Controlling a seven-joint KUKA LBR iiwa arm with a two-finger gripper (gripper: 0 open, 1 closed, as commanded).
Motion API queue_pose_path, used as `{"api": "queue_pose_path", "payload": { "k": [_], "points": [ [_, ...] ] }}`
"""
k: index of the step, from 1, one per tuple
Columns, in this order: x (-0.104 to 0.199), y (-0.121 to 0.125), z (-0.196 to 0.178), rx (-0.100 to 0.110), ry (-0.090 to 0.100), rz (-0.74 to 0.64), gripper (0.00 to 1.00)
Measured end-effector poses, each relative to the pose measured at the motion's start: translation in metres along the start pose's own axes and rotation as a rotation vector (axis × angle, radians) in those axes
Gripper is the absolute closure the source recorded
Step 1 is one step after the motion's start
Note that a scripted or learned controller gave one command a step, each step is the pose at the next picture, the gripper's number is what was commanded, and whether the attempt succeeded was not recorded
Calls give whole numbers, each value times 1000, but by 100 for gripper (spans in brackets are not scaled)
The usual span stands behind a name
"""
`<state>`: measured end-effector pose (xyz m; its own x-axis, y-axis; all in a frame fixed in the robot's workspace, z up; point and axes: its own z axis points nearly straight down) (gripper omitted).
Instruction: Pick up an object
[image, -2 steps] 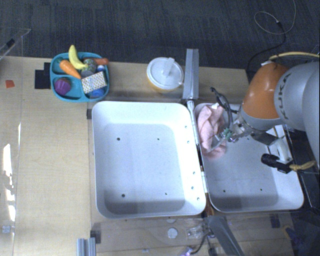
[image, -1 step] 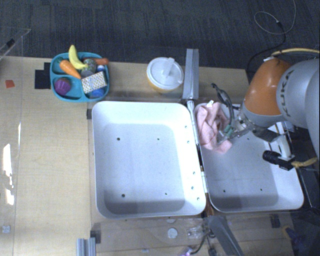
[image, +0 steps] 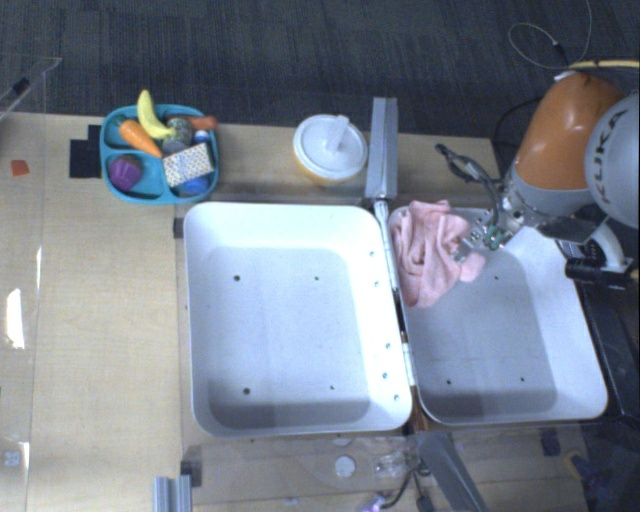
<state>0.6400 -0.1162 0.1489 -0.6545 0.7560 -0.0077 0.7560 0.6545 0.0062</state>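
Gripper (image: 478, 240) touches pink cloth (image: 428, 255) in right bin (image: 520, 390).

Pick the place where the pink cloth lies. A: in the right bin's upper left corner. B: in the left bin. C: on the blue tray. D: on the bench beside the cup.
A: the pink cloth sits bunched in the right bin, against its upper left corner.

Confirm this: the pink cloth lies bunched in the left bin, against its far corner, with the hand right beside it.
Wrong bin. The camera view shows the pink cloth bunched in the right bin, in its far corner beside the divider, with the hand at the cloth's right edge.
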Motion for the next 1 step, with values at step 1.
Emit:
{"api": "queue_pose_path", "payload": {
  "k": [1],
  "points": [
    [8, 23, -34, -2, -2, -166, 100]
  ]
}}
